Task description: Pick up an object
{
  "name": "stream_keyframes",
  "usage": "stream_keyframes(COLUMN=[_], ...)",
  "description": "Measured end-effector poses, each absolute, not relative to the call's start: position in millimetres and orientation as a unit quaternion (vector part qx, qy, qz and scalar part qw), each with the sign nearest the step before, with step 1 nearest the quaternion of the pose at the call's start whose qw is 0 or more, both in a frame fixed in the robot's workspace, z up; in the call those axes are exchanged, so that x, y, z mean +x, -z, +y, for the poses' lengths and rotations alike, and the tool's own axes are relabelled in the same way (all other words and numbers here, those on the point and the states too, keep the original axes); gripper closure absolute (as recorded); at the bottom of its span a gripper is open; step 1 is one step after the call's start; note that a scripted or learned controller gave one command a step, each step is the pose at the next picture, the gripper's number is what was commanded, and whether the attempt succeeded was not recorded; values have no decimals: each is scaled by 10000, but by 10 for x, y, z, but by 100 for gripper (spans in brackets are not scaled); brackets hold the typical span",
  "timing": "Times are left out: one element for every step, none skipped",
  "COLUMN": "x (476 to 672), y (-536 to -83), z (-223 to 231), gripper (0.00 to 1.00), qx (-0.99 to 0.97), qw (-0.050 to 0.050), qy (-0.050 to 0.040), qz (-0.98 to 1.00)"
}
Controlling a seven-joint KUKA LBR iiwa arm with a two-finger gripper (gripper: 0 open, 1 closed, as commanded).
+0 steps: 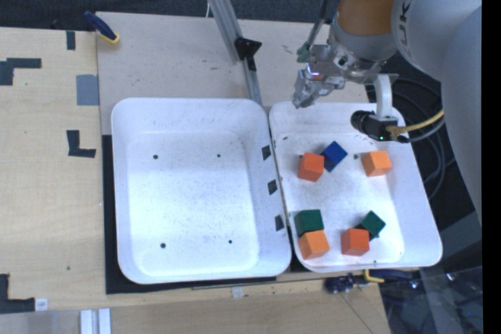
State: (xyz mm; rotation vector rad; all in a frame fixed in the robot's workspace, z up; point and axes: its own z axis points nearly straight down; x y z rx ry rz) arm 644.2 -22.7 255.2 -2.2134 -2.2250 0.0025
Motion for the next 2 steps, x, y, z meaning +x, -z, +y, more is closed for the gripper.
stream_keyframes(x=[6346,6106], y=[-2587,-2518], z=[346,829], gripper=[100,100], qx=[-7045,-7048], qw=[14,17], qy=[0,-10], qz=[-7097,-7094])
